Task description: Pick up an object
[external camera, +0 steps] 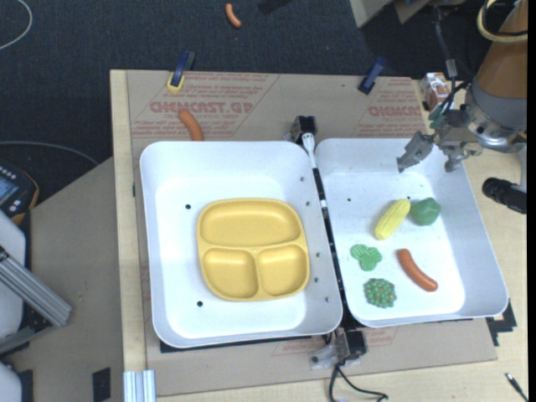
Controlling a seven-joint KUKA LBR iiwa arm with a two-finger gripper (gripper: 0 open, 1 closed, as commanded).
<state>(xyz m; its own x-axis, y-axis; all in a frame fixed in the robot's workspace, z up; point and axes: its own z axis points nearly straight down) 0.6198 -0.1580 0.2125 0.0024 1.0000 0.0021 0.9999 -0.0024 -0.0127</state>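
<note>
I am the arm, and I reach in from the right side. Under me is a big brown bench board with red words on it.

On the board sit two white bins, side by side. The left bin is the bigger-looking one. In its middle lies a yellow tray with three parts: one long part at the back and two small parts at the front. All three parts have nothing in them.

The right bin holds the play food. There is a yellow corn cob lying at a slant. Just beside it, on its right, is a round green veggie; they look like they touch. Nearer the front lies a red-orange sausage, also at a slant. To the left of it is a small green leafy piece. In front of that one is a bumpy green lump of peas.

My gripper hangs over the back of the right bin, near the far edge. My two fingers are spread apart, and nothing is between them. The corn and the round green veggie are the closest food to me, but I am not touching them.

One more sausage lies on the board behind the left bin. A tiny orange one lies far off on the dark floor. Two blue clips pinch the board's back edge.
</note>
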